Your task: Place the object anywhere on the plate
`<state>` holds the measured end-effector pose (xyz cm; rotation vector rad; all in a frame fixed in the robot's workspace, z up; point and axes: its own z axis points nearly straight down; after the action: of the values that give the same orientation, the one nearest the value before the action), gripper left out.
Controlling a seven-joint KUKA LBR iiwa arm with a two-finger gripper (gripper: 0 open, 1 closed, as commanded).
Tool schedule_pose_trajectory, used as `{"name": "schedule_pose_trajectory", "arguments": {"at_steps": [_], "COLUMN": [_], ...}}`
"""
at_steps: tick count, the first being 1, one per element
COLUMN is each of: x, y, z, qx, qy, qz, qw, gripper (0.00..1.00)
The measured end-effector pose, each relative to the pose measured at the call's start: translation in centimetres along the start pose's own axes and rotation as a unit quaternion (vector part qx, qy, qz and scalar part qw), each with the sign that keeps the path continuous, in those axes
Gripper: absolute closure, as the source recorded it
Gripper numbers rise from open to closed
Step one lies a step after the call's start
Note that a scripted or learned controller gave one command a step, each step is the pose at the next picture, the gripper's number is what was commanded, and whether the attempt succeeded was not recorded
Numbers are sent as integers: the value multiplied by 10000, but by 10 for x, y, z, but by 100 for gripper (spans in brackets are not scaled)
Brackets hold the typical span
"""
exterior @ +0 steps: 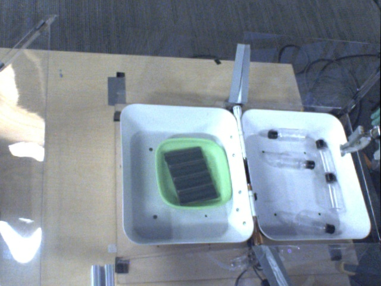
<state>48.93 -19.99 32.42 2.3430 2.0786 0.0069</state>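
Observation:
A light green square plate (164,159) sits in the middle of the left white bin (134,177). A dark grey ridged block (190,175) lies flat on the plate, turned slightly askew and filling most of its floor. Several clear plastic tubes with black caps lie in the right bin (286,189); one tube (289,134) is near the far wall and another (311,221) near the front wall. A pale metal part of my gripper (355,140) pokes in at the right bin's right rim, well away from the plate, with nothing seen in it.
Two more tubes (334,194) lie lengthwise along the right bin's right wall. A grey metal post (240,73) rises behind the seam between the bins. Cables (321,64) run at the back right. Wooden bench (65,159) spreads to the left.

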Motion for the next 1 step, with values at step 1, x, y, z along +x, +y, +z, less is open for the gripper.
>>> {"name": "schedule_pose_trajectory", "arguments": {"at_steps": [1], "x": [3], "y": [-1], "z": [41], "qx": [20], "qy": [5], "qz": [136], "qw": [9999], "gripper": [0]}}
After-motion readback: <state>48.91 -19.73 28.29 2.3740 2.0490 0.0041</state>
